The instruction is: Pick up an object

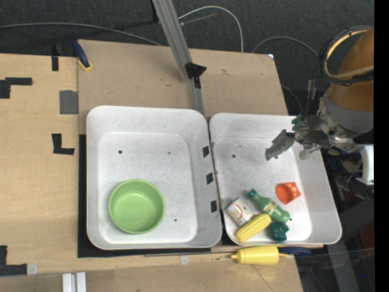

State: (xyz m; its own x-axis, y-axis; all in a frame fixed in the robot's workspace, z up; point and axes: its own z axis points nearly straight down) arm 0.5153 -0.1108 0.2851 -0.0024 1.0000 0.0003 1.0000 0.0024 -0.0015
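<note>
The gripper [290, 143] hangs over the right bin [243, 129], fingers spread and holding nothing; toward five o'clock the corn cob [253, 227] lies with its long axis running eight-to-two o'clock.

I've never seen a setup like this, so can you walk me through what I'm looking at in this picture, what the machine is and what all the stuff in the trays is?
One camera looks down at a slant on a wooden bench. The grey arm with an orange band, entering from the right, is a robot arm; its gripper hangs over the right bin with nothing visibly held. The left bin holds a green bowl. The right bin holds toys near its front: an orange piece, a green bottle, a yellow corn cob, a small white packet and a dark green piece. A yellow bottle lies on the bench outside the bins.
</note>
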